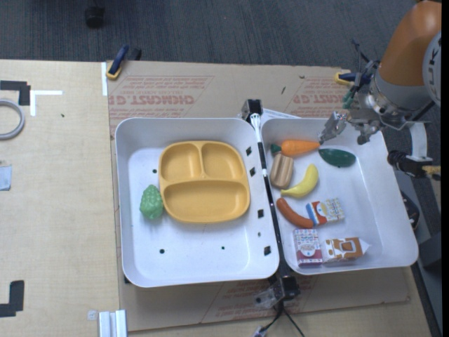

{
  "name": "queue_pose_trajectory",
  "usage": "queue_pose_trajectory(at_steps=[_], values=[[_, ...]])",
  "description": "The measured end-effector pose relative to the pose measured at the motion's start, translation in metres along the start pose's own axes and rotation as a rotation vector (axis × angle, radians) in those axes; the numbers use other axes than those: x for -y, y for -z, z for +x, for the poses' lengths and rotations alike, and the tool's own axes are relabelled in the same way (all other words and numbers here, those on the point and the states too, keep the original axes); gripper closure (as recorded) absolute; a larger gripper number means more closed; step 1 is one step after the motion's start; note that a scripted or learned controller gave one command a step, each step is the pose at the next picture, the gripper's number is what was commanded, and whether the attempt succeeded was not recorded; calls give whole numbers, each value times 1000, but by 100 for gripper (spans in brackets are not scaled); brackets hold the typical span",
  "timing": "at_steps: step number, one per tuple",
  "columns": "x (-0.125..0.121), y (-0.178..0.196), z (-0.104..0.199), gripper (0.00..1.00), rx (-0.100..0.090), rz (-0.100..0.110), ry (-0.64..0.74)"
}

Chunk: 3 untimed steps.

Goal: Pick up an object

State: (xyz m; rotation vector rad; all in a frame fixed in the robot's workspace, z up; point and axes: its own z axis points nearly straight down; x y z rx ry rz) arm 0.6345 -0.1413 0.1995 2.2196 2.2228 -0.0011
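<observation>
Lettuce first: a knobbly green plastic lettuce (151,201) lies in the left white bin (133,258), touching the yellow three-part plastic plate (204,181).

In the right white bin (382,209) I count an orange toy carrot (299,147), a tan bread-like roll (281,170), a yellow toy banana (304,182), a red-brown toy sausage (295,213) and three small printed cartons (327,234).

Nearest my hand (345,130) is a dark green flat oval toy (337,157): it lies just below and slightly left of the fingertips, long axis running roughly left to right across the bin. The carrot's thick end sits just left of the hand, its length also left to right, so I judge either could be the pick.

I see the metal fingers (332,128) apart, closed on nothing. The wrist above them is a tangle of cable and brackets, and the arm is cut off at the right edge.
</observation>
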Motion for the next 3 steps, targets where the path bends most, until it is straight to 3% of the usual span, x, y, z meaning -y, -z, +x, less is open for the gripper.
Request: queue_pose_trajectory(at_steps=[1, 2, 3], values=[[-18, -106, 48, 0, 0, -2, 134], [-19, -95, 48, 100, -2, -1, 133], [-25, 108, -20, 100, 1, -1, 272]])
